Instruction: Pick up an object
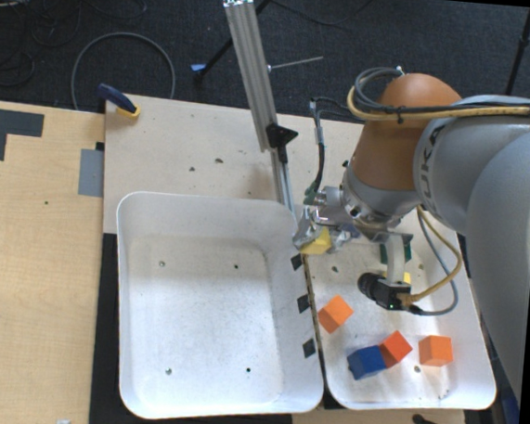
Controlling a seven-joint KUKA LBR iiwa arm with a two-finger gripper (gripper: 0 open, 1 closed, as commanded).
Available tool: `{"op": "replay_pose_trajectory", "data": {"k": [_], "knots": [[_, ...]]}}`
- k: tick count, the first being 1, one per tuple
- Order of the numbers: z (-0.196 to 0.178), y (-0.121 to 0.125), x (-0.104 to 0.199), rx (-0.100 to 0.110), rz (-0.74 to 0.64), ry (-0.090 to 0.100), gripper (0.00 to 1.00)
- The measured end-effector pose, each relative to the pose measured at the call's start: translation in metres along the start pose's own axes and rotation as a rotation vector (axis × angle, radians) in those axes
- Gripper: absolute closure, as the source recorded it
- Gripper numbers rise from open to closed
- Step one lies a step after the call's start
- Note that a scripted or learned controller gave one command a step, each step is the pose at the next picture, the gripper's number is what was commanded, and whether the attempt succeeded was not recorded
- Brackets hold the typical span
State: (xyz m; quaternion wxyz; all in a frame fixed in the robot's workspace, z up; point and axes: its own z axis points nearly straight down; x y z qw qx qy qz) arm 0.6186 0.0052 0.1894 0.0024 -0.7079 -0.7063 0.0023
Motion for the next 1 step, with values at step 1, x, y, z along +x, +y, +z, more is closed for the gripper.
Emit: {"op": "replay_pose_trajectory", "data": {"k": [1], "knots": [[0.0004, -0.0401, 0.0579, 0.001, -0.006, 0.002, 1.0]]}}
